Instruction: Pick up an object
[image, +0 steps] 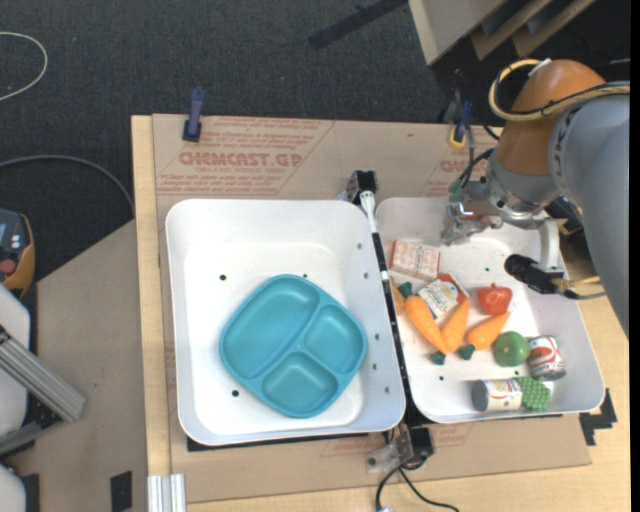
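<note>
- The small box lies flat near the right bin's far-left corner, carrots just beyond.
- The hand hovers just right of it; open or closed, I cannot tell.

A brown cardboard-covered bench bears two shallow white plastic bins side by side: the left bin and the right bin, touching.
</note>
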